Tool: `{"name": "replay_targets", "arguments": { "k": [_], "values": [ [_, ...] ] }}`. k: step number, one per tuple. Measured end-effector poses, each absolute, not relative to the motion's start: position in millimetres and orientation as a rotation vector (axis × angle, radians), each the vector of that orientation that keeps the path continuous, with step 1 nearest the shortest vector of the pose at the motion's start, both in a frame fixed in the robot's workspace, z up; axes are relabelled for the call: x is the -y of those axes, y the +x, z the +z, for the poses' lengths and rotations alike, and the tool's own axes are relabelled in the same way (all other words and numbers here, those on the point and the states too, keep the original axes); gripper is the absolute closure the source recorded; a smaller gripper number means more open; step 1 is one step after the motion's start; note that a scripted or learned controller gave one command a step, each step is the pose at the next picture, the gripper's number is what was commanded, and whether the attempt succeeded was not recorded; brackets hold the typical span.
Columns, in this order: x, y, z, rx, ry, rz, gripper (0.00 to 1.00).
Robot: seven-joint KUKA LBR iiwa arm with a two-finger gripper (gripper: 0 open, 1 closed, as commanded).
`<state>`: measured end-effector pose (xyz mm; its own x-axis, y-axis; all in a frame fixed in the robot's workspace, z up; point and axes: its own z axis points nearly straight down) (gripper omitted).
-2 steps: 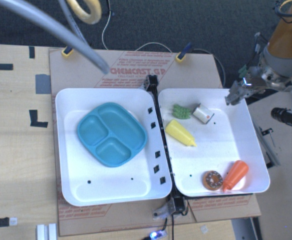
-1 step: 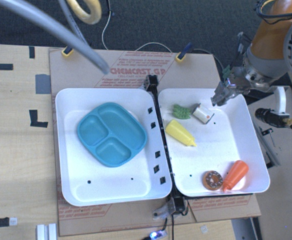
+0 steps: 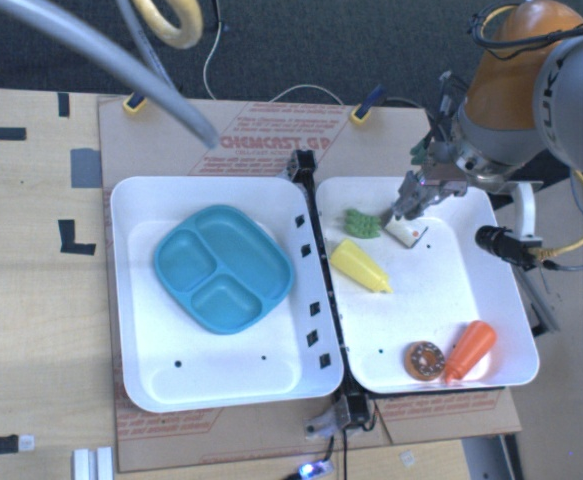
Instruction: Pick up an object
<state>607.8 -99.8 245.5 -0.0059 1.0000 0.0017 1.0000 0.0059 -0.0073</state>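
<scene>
1. Camera view: the end effector (image 3: 409,208) is lowered into the right bin (image 3: 491,298), just above a small white block (image 3: 405,232)
2. Its opening cannot be told; nothing is seen gripped
3. The block, pale with a dark mark, is lying beside a green toy (image 3: 363,224), near a yellow piece (image 3: 360,267)

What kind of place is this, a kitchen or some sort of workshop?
Most likely a robotics lab test bench, not a kitchen. A grey-and-orange robot arm reaches over two white bins set on cardboard, the food in them, such as the carrot and donut, looks like toys, and cables trail about.
</scene>
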Motion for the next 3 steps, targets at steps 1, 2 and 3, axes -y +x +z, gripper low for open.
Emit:
{"name": "replay_targets", "arguments": {
  "k": [1,2,3],
  "values": [
    [47.6,617.2,238.7,2.224,-2.209,0.007,1.0],
    [-1.8,615.4,221.9,2.224,-2.209,0.009,1.0],
    [-57.6,613.1,207.5,2.224,-2.208,0.01,1.0]
  ]
}}
